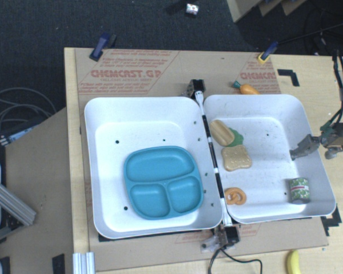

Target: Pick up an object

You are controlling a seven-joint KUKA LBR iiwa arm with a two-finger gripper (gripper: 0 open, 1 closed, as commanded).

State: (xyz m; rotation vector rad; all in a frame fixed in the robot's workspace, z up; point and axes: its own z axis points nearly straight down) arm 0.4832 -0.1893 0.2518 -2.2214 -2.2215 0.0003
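- Camera view from above: two white bins are seen side by side on one bench point(74, 153).
- One blue plate point(163, 181) with three sections is seen lying in the left bin point(100, 116).
- Four small things are counted in the right bin point(274, 107).
- One tan bun-shaped toy point(220, 131) is found near the left wall of that bin, with a bit of green point(236, 136) touching it.
- One toy slice of bread point(236, 158) is seen just below the bun.
- One small orange pretzel-shaped toy point(235, 196) is seen lower down, near the front wall.
- One little green can point(299, 189) is seen standing in the front right corner.
- One gripper point(326, 144) is seen at the right rim of the right bin, above the can and apart from it.
- Nothing is seen held by the gripper; how it is set cannot be told.
- One orange carrot toy point(247, 88) is seen outside, behind the right bin.
- One yellow thing point(293, 262) is seen on the bench in front of the bins.
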